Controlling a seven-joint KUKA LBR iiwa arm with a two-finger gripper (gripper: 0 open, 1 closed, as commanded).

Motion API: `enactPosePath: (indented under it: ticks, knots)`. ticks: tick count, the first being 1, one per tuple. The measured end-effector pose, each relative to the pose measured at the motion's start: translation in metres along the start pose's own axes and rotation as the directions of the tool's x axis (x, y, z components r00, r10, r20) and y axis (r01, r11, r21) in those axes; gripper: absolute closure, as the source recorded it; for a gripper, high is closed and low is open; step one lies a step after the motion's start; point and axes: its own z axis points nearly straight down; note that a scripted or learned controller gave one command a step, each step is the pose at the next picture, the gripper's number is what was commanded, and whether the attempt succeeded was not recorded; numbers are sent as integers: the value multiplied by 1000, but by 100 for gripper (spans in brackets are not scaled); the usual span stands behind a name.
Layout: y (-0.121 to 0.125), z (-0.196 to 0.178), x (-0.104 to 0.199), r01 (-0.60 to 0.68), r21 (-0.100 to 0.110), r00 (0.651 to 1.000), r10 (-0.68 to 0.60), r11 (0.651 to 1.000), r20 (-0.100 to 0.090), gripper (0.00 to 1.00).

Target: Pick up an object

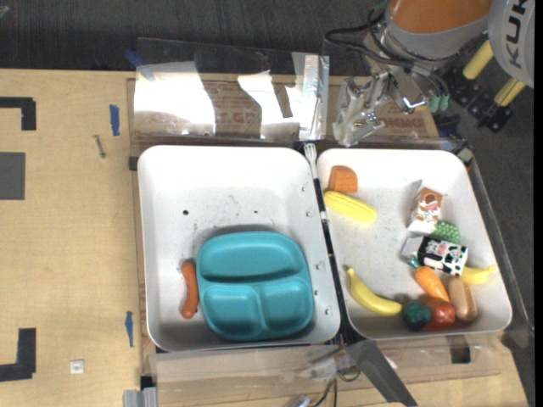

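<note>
Toys sit in right bin (484, 227): corn cob (349, 207) and orange piece (343, 179) near its back-left corner, just below claw (361, 127). Claw hangs above bin's back rim, holding nothing; finger spread unclear, cannot tell. "KU" readable on arm (441, 7).

Two white bins (161, 227). One blue tray (253, 285). One orange sausage (189, 289) beside it. Two bananas (372, 296). One corn cob (349, 208). One carrot (431, 283). One brown sausage (462, 298). One tomato (442, 314). Two small cartons (427, 208). One orange lump (343, 179). Two green bits (416, 315).
</note>
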Motion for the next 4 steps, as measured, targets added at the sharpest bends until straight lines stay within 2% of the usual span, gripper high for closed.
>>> enactPosePath:
  ticks: [1, 2, 3, 4]
  knots:
    - [29, 35, -9, 48, -4, 999, -48, 999, -9, 100]
    - [43, 18, -15, 70, -1, 998, -70, 998, 0, 100]
    - [33, 23, -11, 199, -3, 980, -199, 980, -5, 100]
    - [-40, 55, 41, 211, -4, 977, -211, 978, -9, 100]
